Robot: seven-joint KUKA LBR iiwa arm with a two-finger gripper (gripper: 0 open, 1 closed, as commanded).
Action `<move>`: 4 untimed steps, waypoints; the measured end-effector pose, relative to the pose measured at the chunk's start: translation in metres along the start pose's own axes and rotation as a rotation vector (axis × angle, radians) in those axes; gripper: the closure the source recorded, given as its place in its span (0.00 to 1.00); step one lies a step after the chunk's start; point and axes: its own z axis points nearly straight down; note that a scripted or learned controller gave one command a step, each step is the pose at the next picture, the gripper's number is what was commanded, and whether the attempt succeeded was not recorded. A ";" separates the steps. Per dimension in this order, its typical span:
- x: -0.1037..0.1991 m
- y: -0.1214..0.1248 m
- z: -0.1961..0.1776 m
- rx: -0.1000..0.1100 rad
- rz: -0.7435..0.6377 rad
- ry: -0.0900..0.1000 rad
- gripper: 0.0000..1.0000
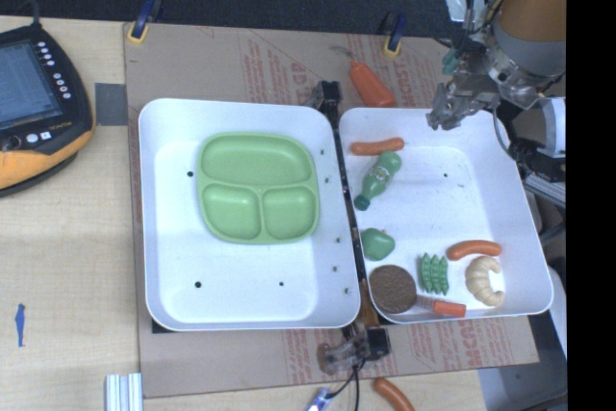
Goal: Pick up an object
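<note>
My gripper (pixel 445 114) hangs over the far edge of the right bin (pixel 500 197), above bare white floor, with nothing seen between its fingers. In that bin lie a thin orange sausage (pixel 376 146), a green bottle (pixel 377 179), a green pepper (pixel 377 244), a brown round cookie (pixel 392 287), a dark green ridged piece (pixel 434 273), a second sausage (pixel 474 249), a pale croissant (pixel 484 280) and a small carrot (pixel 448 308). The sausage and bottle lie to the left of the gripper and nearer the camera.
The left bin (pixel 173 236) holds a green divided plate (pixel 258 186). An orange carrot (pixel 371 84) lies on the cardboard behind the bins, another orange piece (pixel 395 392) in front. A teach pendant (pixel 34 106) sits at the far left. Clamps hold the bins where they meet.
</note>
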 end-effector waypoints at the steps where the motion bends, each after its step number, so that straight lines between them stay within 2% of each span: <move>1: 0.063 0.019 0.080 0.002 -0.002 -0.001 0.00; 2: -0.096 0.034 0.078 -0.001 0.004 -0.002 0.00; 3: -0.028 0.034 0.147 0.001 -0.001 0.000 0.00; 4: -0.001 0.035 0.179 0.002 -0.002 -0.001 0.00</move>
